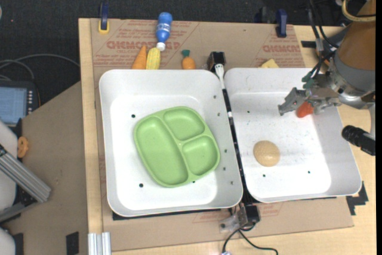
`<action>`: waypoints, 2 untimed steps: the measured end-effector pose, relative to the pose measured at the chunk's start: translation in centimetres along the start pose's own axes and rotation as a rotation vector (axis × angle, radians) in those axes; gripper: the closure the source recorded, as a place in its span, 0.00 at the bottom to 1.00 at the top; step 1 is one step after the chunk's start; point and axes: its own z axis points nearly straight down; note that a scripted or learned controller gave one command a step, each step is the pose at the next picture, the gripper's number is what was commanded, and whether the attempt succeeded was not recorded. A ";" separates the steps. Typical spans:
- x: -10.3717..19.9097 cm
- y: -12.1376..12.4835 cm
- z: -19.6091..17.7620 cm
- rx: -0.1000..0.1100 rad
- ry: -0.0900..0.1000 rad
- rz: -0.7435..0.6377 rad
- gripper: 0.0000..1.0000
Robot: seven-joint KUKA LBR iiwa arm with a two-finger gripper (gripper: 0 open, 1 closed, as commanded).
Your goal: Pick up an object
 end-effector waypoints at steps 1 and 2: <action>1.6 -7.4 14.4 0.008 0.002 0.002 0.00; 1.4 -7.0 12.8 -0.005 -0.003 0.003 1.00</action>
